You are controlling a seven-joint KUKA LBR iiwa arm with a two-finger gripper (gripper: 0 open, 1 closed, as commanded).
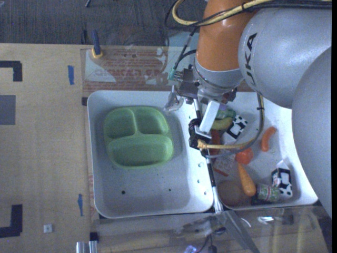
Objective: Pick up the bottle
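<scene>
Left bin (147,188) at 9 o'clock of right bin (276,157), side by side.
A divided tray (138,136) lies in the left bin toward its 11 o'clock corner. In the right bin the bottle (267,194) lies at 5 o'clock, a carton (283,179) touching it at 1 o'clock, a carrot (246,179) just beside it at 10 o'clock.

Left shallow white bin (147,190): green three-compartment plastic tray (138,136), lying flat. Right shallow white bin (276,121): orange carrot-shaped toy (246,179), small orange elongated piece (267,138), black-and-white patterned block (238,126), tan round disc (231,192).
</scene>
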